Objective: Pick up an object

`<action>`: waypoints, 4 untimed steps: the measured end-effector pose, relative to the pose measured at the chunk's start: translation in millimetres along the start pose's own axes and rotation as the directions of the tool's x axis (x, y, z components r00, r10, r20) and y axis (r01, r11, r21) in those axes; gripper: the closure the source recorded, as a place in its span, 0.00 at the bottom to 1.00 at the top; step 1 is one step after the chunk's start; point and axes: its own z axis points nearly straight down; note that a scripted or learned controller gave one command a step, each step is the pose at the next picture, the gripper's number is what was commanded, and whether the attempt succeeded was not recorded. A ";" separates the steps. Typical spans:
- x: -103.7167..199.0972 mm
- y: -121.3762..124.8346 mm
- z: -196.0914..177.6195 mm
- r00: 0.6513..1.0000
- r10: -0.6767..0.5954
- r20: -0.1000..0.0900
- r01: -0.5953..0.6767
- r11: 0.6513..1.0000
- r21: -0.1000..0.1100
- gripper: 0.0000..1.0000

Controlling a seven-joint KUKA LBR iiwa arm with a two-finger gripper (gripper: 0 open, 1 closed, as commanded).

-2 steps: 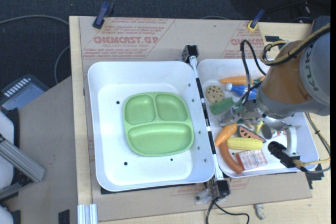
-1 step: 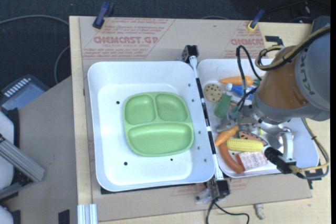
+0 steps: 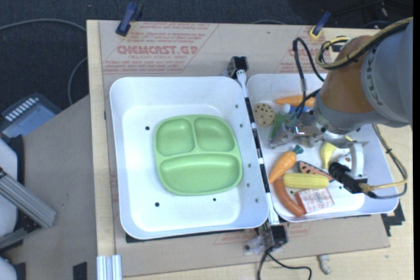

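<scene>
The arm [image 3: 367,82] reaches in from the right over the right bin [image 3: 377,203], its claw [image 3: 295,131] low among the clutter; how far it is open cannot be told. Just near of it lie an orange carrot [image 3: 282,166], a corn cob [image 3: 308,180] and a sausage [image 3: 287,197], with a red-and-white packet [image 3: 318,200] beside them. A round cookie [image 3: 264,114] sits at the bin's far-left part. A banana [image 3: 327,155] lies to the right. The left bin [image 3: 131,141] holds a green divided plate [image 3: 197,154]. Both bins rest on the table [image 3: 164,49].
</scene>
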 end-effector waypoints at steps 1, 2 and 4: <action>4.5 -36.9 0.4 1.000 0.001 -0.001 -0.001 1.000 0.003 0.00; 3.3 -34.5 0.3 1.000 0.001 0.000 -0.001 1.000 0.001 0.00; 6.4 3.5 0.1 1.000 0.000 0.000 0.000 1.000 0.000 0.00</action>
